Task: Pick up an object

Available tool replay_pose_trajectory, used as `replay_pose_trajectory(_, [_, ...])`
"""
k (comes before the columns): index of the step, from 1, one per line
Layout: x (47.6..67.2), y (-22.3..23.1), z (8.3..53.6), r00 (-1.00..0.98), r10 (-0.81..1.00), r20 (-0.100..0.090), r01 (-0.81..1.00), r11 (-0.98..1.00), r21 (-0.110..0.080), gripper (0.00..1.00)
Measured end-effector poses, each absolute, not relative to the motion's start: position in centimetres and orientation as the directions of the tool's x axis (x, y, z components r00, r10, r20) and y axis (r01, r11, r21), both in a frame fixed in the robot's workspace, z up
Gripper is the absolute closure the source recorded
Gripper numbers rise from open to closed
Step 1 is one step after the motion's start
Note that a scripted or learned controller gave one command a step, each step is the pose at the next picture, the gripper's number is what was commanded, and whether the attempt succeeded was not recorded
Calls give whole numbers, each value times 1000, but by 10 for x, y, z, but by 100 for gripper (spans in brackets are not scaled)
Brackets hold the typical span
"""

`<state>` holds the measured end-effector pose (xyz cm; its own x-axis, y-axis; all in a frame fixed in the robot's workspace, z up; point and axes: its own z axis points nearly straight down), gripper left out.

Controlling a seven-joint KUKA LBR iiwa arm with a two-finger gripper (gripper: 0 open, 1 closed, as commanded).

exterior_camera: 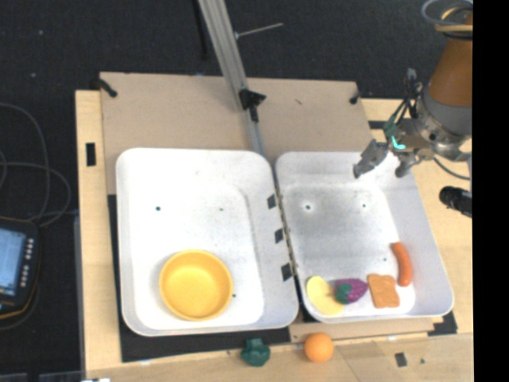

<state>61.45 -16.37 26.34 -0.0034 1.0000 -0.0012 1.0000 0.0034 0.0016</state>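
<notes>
My gripper (387, 163) hangs over the far right corner of the right bin (342, 213), its two fingers spread apart with nothing between them. Along that bin's near edge lie a pale yellow disc (320, 294), a purple and green toy (347, 290), an orange block (383, 290) and an orange-red sausage (402, 263). All of these are well clear of the gripper, toward the front. A yellow bowl (196, 284) sits in the near part of the left bin (191, 197).
An orange ball (318, 347) and a small green object (255, 352) rest on the bench in front of the bins. A slanted metal pole (231, 58) rises behind the bins. A tablet (12, 269) and cables lie at the far left.
</notes>
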Motion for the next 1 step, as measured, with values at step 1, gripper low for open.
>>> replay_pose_trajectory(1, [622,-162,204,-3,1000,-1,1000,3,-4,0])
